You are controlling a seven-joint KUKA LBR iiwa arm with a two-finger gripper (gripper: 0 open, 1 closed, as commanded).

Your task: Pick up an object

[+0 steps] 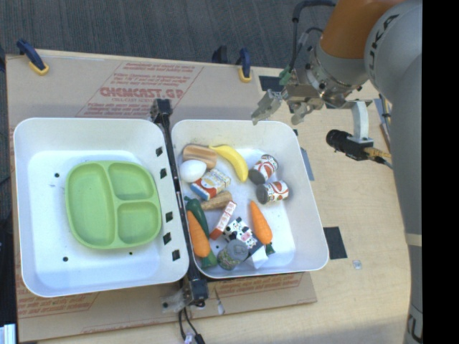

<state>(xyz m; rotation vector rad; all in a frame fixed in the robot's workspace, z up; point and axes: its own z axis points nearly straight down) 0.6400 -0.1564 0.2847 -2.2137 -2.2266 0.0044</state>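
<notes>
Banana [234, 160] lies at the top of the right bin [308, 213], frame centre, beside a bun [199, 153] and egg [191, 170]. Pincer [281, 107] hovers spread and empty over the bin's upper rim. Best descend straight, straddling the banana's narrow width, clear of its neighbours.

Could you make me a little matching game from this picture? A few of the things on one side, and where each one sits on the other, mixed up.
Things:
1. green plate
2. banana
3. egg
4. claw

Places:
A. above the far edge of the right bin
B. near the right bin's left wall, just below the hot dog
C. in the left bin
D. in the far half of the right bin, left of the two painted balls

Pairs: 1-C, 2-D, 3-B, 4-A
</notes>
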